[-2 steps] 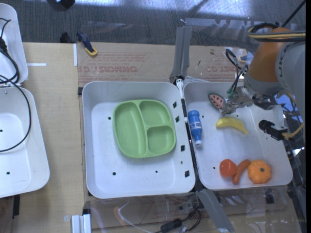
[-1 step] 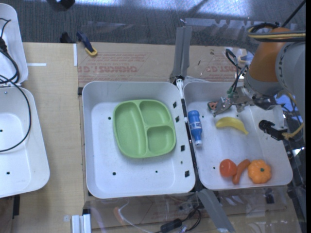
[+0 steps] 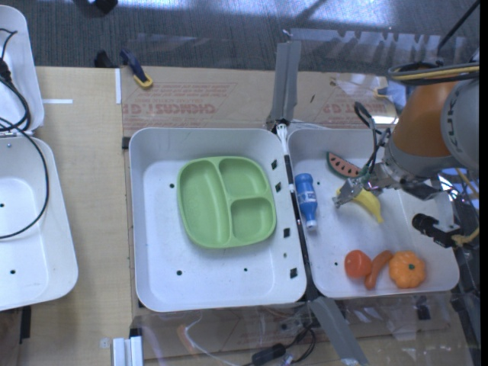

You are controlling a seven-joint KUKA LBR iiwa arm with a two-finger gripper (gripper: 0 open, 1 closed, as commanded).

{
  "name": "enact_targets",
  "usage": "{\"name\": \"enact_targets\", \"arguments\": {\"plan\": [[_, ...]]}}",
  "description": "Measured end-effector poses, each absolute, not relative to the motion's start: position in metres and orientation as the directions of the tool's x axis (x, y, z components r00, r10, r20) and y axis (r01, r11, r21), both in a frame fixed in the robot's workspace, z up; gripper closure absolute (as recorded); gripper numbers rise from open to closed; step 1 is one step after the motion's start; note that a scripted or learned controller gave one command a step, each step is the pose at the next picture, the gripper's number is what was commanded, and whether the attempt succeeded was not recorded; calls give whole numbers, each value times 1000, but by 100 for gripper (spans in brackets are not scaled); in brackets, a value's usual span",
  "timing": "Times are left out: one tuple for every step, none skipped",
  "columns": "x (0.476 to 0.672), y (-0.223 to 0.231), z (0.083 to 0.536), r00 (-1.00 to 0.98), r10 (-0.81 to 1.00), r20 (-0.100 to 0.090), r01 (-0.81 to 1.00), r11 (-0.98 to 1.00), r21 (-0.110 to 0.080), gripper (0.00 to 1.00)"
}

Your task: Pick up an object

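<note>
Camera view. Left bin (image 3: pixel 152 227): green divided plate (image 3: pixel 226 201), flat, central. Right bin (image 3: pixel 328 273): blue bottle (image 3: pixel 306 198) lying by left wall; watermelon slice (image 3: pixel 343 164) far side; banana (image 3: pixel 371 203) centre; tomato (image 3: pixel 357 264), carrot (image 3: pixel 377 268), small orange pumpkin (image 3: pixel 406 270) in near row. Gripper (image 3: pixel 348 196) low over right bin, tips at banana's left end; finger spread cannot be told, grasp not confirmed.

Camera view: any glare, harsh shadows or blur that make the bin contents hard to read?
Camera view: sunlit stripes fall on the dark floor at the top; lighting over the two white bins is even with soft shadows; the green divided plate and blue bottle are sharp; the grey-and-orange arm looks slightly soft.
</note>
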State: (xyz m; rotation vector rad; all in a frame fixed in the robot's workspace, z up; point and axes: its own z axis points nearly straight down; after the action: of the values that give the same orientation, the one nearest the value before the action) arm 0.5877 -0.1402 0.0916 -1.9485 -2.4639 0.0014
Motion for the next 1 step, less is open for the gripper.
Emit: {"name": "enact_targets", "arguments": {"plan": [[588, -141, 101, -228, 974, -1, 974, 228, 0, 100]]}}
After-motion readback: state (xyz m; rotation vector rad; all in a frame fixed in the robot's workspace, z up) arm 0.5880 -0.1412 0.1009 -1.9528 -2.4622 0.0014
